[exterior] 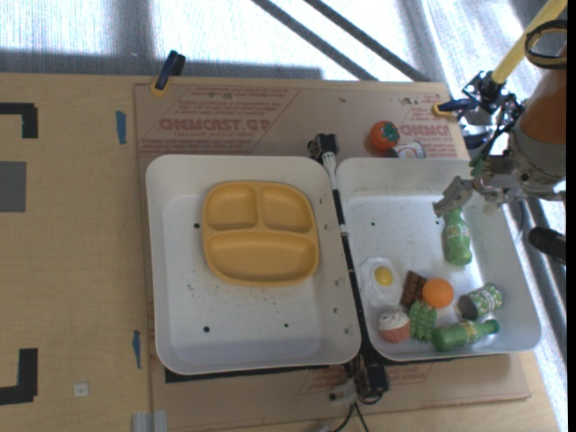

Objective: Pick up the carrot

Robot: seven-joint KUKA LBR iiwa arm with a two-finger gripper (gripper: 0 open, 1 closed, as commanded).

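Observation:
The carrot point(437, 293) lies in the right bin point(405, 205) near its front right, a short orange body with a green leafy top pointing toward the front. My gripper point(470, 198) hangs over the back right part of that bin, well behind the carrot. Its fingers are spread open, with nothing between them. Directly under it lies a green bottle point(456, 239), its cap close to the fingers.
Around the carrot sit a fried egg point(382, 275), a brown chocolate piece point(412, 288), a cupcake point(393, 325), a second green bottle point(463, 334) and a small can point(486, 300). The left bin point(171, 268) holds a yellow divided plate point(260, 231). A tomato point(383, 137) rests behind the bins.

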